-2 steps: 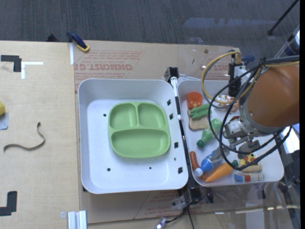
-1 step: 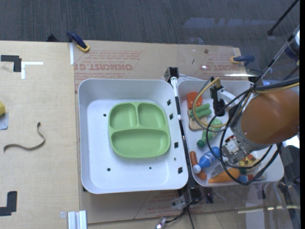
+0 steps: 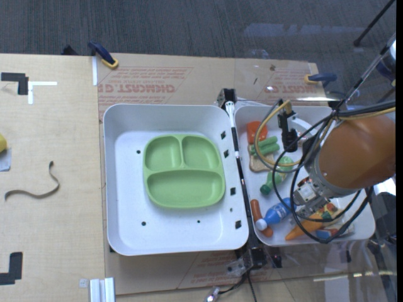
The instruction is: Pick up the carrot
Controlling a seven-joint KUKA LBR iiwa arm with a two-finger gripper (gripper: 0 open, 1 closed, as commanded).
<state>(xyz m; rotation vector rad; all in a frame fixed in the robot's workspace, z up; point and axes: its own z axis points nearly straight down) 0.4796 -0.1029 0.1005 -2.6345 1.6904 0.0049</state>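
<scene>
Carrot (image 3: 295, 233) in right bin, seemingly just below end effector (image 3: 308, 197), grip state unclear.

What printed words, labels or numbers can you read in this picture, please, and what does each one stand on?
"CHEMCAST GP", in red, upside down from this view and partly guessed: on the brown sheet under the bins, behind the left bin.
More red print on the same sheet below the left bin's near edge: too small to read.
Blue bottle in the right bin: no label can be made out.
</scene>
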